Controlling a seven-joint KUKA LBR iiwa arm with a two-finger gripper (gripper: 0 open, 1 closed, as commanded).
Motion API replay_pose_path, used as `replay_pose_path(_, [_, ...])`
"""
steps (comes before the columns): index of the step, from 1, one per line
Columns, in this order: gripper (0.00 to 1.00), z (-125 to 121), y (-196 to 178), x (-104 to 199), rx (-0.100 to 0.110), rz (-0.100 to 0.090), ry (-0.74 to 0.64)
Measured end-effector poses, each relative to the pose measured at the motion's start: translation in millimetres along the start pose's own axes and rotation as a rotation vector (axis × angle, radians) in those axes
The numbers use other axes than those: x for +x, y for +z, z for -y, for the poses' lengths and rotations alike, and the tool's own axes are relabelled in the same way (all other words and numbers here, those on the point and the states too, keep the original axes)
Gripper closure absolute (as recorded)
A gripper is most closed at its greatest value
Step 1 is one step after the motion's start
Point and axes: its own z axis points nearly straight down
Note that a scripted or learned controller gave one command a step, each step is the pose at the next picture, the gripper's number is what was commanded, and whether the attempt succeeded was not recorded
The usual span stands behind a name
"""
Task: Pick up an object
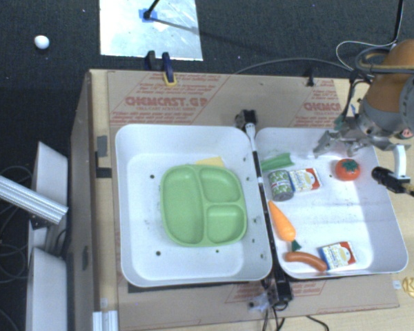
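From my remote station, I watch the grey arm (393, 95) reach over the far corner of the right-hand bin (390, 219), its pincer (339, 142) hanging above the white floor just beyond the toy tomato (346, 169); whether the pincer is spread or pressed together I cannot tell from this angle, and I see nothing between its tips. The tomato is the nearest candidate, sitting apart from the rest. On the far side of the tomato from the arm lie a small white packet (305, 179), a dark can (281, 184) touching it, and a green wedge (276, 161) by the bin wall; nearer the camera lie a carrot (283, 222), a sausage (305, 259) and a second packet (339, 254). The left-hand bin (134, 185) holds a green divided tray (203, 205) with a yellow piece (210, 162) peeking out behind it. My worry: the round tomato could roll away from a slightly off-centre descent, or the pincer could close on bare bin floor, since it hangs beside the fruit rather than squarely over it.
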Motion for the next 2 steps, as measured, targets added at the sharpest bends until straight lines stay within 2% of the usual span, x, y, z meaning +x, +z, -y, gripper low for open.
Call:
replay_pose_path(1, [0.00,1,10,1,0.006,-0.003,0.002])
replay_pose_path(2, [1.00,0,0,0,0.000,0.000,0.000])
